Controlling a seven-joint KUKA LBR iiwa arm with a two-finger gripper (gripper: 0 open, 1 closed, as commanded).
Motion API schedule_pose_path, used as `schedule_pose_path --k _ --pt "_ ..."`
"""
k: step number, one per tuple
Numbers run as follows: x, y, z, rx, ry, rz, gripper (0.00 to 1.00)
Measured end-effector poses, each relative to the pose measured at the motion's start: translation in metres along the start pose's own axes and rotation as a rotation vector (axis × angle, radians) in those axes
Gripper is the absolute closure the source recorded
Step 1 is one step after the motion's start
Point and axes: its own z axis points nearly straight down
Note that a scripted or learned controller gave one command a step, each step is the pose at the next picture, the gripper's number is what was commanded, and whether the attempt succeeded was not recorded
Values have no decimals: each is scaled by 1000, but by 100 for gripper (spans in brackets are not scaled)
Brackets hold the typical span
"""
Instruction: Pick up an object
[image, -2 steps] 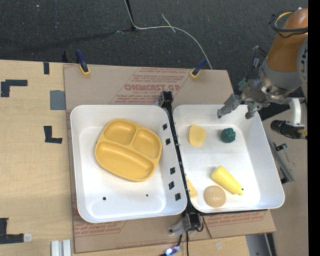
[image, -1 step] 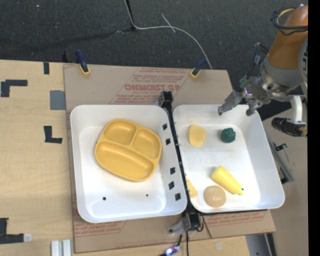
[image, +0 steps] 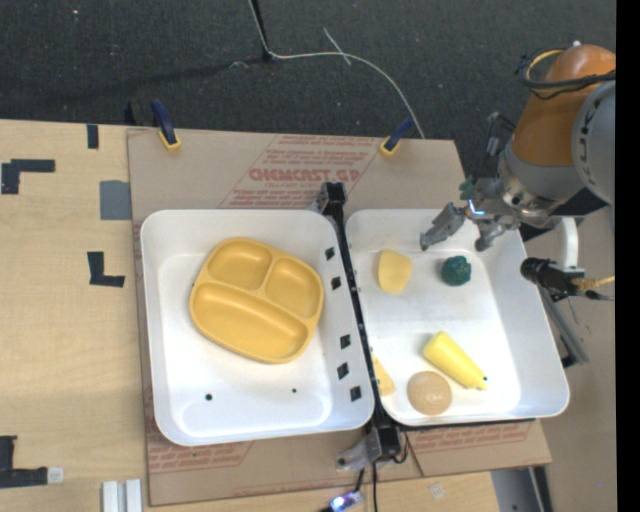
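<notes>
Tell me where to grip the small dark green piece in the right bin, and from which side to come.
Take the green piece across its middle, coming straight down from above. It is small, rounded and lumpy, with no handle or edge to favour, and it lies apart from the pale yellow piece with bare bin floor around it. The gripper, fingers spread, is just above it already, so this looks like a short move.

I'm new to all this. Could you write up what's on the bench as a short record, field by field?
left bin: holds a yellow divided plate
right bin: holds a pale yellow piece, a dark green lump, a yellow wedge, a tan round piece
arm: reaches in from the right
gripper: open, above the right bin's far edge, near the dark green lump
held: nothing between the fingers
</notes>
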Motion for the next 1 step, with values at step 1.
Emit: schedule_pose_path --k 1 --pt "9 -3 60 1 0 -1 0"
